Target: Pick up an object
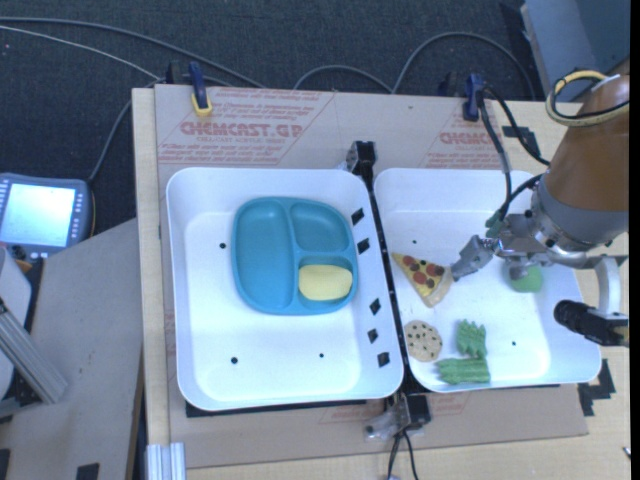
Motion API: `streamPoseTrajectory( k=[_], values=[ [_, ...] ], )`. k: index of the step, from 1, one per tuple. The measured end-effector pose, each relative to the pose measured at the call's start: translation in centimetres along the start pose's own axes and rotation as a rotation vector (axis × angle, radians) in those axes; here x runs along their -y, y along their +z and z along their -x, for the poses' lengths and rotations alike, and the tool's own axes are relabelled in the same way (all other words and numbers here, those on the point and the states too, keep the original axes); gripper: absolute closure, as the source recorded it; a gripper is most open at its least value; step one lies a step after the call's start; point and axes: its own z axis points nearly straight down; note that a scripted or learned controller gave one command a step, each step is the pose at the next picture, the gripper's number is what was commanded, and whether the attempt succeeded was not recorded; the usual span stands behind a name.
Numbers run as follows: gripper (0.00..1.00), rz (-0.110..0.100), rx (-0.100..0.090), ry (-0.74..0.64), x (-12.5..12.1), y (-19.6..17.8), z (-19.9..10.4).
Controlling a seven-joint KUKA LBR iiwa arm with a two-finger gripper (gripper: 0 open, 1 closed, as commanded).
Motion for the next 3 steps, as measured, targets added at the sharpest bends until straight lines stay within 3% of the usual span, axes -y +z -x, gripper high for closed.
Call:
streamPoseTrajectory(
  k=[1, 3],
  values=[
    [0.0, 0.014, 0.002, -0.003, -0.3, -0.7, 0.0],
    [0.0, 0.01, 0.001, -0.002, -0.3, 9.8, -0.3]
  ],
)
